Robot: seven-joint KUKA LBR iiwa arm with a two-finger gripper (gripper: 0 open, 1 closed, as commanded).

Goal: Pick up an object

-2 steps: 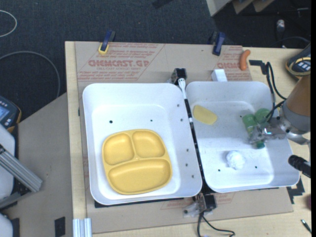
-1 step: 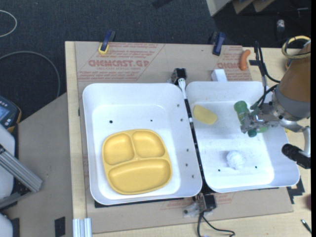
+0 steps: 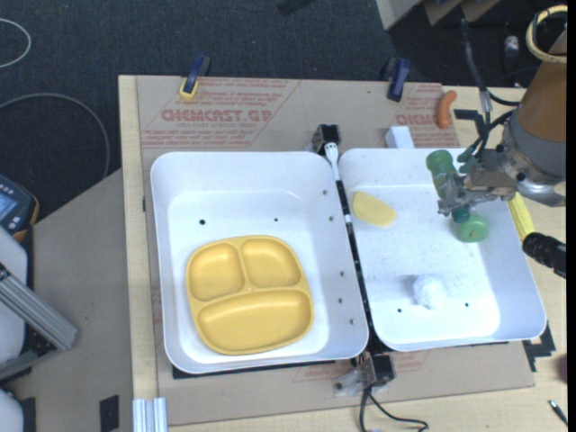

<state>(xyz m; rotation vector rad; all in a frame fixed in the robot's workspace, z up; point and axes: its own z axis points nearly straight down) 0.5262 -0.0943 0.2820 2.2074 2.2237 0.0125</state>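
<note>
gripper (image 3: 453,207) over green object (image 3: 470,229); yellow piece (image 3: 373,210) near.

The right bin (image 3: 504,309) has open floor between the yellow piece (image 3: 373,210), the white lump (image 3: 428,291) and the green object (image 3: 457,201); the left bin's (image 3: 171,187) front half is taken by a yellow divided tray (image 3: 249,292).

The two bins (image 3: 409,327) looked like smooth white plastic, the yellow tray (image 3: 248,292) glossy plastic, and the bench (image 3: 135,241) bare matt wood.
</note>
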